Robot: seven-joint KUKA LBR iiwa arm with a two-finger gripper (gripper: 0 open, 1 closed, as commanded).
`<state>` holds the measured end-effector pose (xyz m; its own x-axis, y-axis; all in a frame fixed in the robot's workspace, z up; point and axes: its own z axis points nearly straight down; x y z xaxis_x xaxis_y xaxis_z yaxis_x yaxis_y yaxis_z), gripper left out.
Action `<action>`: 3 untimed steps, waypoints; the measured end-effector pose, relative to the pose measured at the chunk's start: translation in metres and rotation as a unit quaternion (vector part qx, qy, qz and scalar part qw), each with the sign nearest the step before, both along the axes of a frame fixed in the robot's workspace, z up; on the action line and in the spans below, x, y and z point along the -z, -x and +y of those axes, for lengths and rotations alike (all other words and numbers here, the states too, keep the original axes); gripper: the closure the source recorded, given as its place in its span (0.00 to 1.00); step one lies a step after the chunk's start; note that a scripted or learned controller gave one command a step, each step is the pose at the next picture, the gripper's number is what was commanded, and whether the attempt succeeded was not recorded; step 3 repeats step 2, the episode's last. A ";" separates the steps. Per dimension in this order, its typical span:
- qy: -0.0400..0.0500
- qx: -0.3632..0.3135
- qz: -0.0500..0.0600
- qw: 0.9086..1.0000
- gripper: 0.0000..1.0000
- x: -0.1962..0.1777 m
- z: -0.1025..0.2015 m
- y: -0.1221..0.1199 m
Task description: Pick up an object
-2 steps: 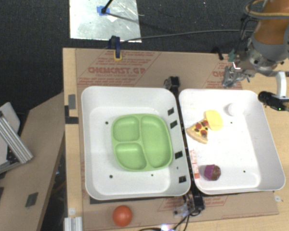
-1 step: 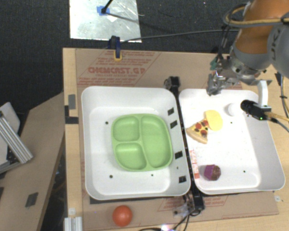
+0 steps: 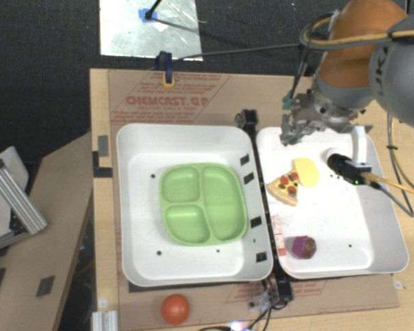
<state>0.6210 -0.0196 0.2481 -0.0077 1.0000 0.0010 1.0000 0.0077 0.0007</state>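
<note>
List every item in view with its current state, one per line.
gripper: above the right bin's far left corner, nothing visibly held
pizza slice: lying flat in the right bin, touching the yellow piece
yellow piece: lying flat, beside the pizza slice
purple object: resting near the right bin's front edge
green tray: flat in the left bin
orange ball: on the bench, outside the bins

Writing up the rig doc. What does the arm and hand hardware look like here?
The arm is grey with a rounded orange band above the wrist. A yellowish cable loops around that band. The hand is a small dark grey metal assembly with a teal fitting on its side. No markings are legible.
</note>
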 end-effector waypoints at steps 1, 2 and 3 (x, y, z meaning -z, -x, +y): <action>0.000 0.000 0.001 1.000 1.00 0.010 0.046 0.018; -0.001 0.000 0.002 1.000 1.00 0.023 0.091 0.054; -0.001 0.000 0.002 1.000 1.00 0.023 0.091 0.054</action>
